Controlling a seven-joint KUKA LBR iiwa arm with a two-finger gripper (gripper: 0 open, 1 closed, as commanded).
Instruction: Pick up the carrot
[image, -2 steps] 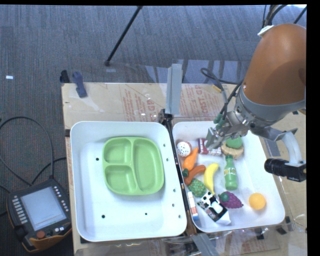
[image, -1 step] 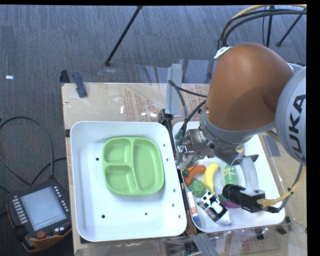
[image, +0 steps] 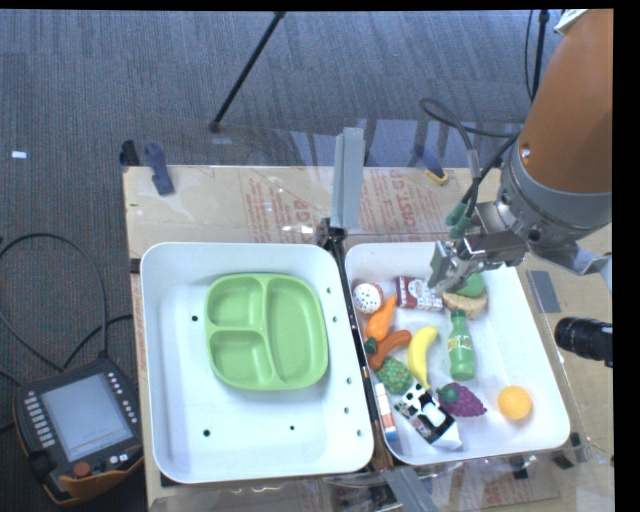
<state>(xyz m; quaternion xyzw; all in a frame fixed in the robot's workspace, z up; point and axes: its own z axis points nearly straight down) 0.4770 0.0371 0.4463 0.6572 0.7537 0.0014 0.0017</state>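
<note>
Camera view: we list carrot (image: 381, 317) left of banana (image: 423, 353); hand (image: 447, 272) above banana, grip we cannot tell.

The left bin (image: 170, 400) is white and holds a light green tray (image: 268, 330) with 3 compartments. Right of that tray lie an orange carrot (image: 381, 316), a white ball (image: 367, 296) with speckles, a yellow banana (image: 423, 353), a green bottle (image: 460, 346), purple grapes (image: 462, 400), an orange fruit (image: 515, 402) and a black-and-white carton (image: 427, 415).
</note>
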